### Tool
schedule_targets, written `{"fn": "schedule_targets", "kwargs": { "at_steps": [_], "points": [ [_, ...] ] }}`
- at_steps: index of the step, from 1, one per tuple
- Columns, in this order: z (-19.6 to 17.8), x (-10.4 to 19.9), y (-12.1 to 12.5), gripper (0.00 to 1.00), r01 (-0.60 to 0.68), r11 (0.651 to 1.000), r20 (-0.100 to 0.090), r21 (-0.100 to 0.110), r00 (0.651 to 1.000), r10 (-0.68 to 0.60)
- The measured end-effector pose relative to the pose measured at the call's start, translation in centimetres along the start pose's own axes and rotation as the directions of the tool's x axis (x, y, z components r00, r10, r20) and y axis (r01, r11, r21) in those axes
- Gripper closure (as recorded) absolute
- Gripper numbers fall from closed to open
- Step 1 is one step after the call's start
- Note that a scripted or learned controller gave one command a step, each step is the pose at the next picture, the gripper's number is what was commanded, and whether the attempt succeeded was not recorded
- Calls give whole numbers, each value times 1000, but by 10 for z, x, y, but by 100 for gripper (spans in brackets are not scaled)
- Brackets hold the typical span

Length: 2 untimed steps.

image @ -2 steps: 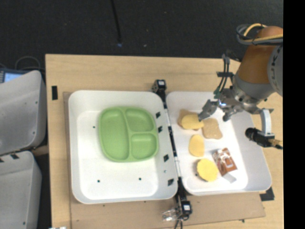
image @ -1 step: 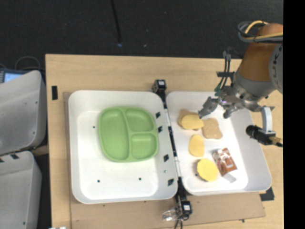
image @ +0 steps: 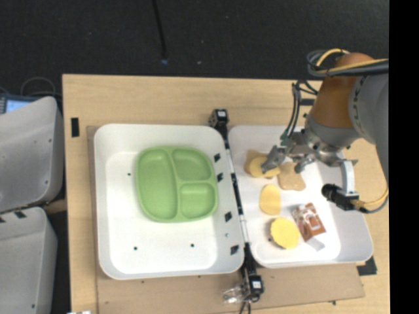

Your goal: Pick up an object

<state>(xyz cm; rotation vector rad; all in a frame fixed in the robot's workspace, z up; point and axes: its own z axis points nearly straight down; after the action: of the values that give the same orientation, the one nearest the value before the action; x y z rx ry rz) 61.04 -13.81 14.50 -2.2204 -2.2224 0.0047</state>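
Camera view: arm reaching from the right, tool (image: pixel 286 162) fingers spread, empty, low over right bin (image: pixel 350 237).

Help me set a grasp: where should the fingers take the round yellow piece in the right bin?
Probably across the round yellow piece, straight down from above. It lies flat, and open bin floor shows at its lower edge and upper right; the brown packet crowds its right side.

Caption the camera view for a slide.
Gripper open over food items in the right bin; green divided plate lies in the left bin.
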Motion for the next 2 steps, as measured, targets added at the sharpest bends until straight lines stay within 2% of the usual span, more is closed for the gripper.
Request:
{"fn": "schedule_targets", "kwargs": {
  "at_steps": [1, 2],
  "points": [
    [44, -2, 1, 0, -3, 1000, 2, -6, 1000, 3],
    [28, -3, 4, 100, -6, 1000, 3, -16, 1000, 6]
  ]
}}
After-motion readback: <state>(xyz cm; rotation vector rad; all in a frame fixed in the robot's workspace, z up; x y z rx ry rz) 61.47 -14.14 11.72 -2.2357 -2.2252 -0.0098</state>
